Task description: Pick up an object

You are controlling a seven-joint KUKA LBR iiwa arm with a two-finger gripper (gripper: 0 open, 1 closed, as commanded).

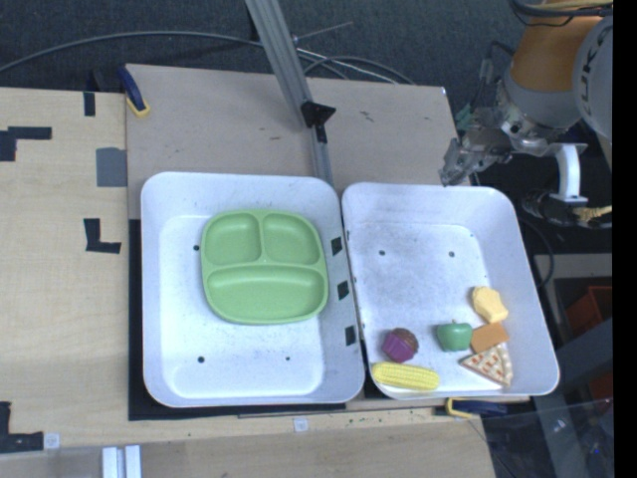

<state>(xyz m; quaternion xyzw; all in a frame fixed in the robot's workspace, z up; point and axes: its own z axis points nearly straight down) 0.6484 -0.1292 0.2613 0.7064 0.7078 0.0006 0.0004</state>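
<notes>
Left bin (159,267): holds one green divided plate (265,267), lying flat near the bin's back half. Nothing else in it.

Right bin (423,202): all the small stuff is bunched along the near edge and the near-right corner. Left to right: purple round item (401,345), yellow corn cob (405,376) just in front of it against the rim, green round item (454,336), pizza slice (489,365), orange piece (489,338) touching the slice, yellow piece (489,304) just behind that. All resting on the bin floor.

Pincer (464,160): sits beyond the far rim of the right bin, near its back-right corner, well apart from every object. Too small and dark to read the opening, so can't tell. Nothing visibly in it.

Status: pick not started as far as I can judge. No object lifted, none contacted. Still to do: travel over the near-right cluster, descend, close on one item, lift. Tight grouping there looks like the likely trouble spot.
</notes>
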